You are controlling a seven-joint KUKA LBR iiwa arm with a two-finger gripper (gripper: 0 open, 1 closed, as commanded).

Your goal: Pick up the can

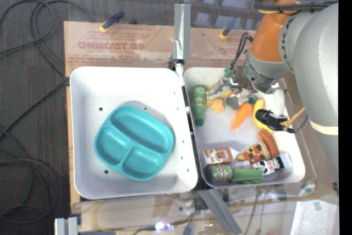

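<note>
Green-labelled, the can (220, 173) lies on its side at the lower edge of the right bin (297, 170), touching a green bottle (248, 175). Your gripper (235, 87) hovers at the bin's upper part; you cannot tell its opening. Descend square across the can's body

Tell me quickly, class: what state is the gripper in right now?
Gripper: low over the right bin's far end, among the toy food; open or shut cannot be told.
</note>
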